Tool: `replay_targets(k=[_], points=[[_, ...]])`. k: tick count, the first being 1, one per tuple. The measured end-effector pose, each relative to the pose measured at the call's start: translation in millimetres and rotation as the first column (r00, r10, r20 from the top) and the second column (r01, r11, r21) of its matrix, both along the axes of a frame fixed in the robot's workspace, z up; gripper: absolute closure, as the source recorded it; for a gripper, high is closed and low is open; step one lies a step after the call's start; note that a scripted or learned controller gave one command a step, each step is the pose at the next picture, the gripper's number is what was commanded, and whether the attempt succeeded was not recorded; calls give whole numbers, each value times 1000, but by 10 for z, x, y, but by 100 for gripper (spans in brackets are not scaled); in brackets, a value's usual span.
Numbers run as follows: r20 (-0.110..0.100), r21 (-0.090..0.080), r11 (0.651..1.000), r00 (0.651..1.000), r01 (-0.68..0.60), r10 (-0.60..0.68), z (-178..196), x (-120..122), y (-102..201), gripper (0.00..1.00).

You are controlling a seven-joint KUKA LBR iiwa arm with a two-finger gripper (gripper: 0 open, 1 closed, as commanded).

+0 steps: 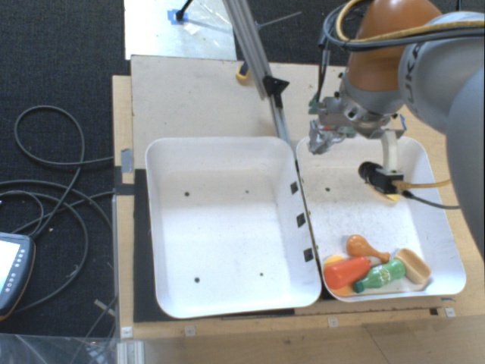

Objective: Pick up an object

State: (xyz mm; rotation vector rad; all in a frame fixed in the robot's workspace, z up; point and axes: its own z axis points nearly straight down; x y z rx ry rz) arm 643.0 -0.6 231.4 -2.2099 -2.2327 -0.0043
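Observation:
My gripper (pixel 321 139) hangs over the far left corner of the right bin (pixel 437 203), well above the floor, with nothing visible between its fingers. The objects lie in a heap at the near edge of that bin: a red-orange pepper-like toy (pixel 346 270), a green bottle (pixel 381 275), an orange drumstick shape (pixel 362 246) and a tan bun-like piece (pixel 413 265). The gripper is far from this heap, toward the back.
The left bin (pixel 163 203) sits beside the right one, sharing a dividing wall (pixel 301 218). A slanted metal pole (pixel 250 44) crosses the back of the bench. Cables and a tablet (pixel 11 268) lie on the floor at left.

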Motion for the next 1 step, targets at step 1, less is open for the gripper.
replay_targets(k=[1], points=[[-1,0,1000,1000,0,0,-94,24,503,100]])
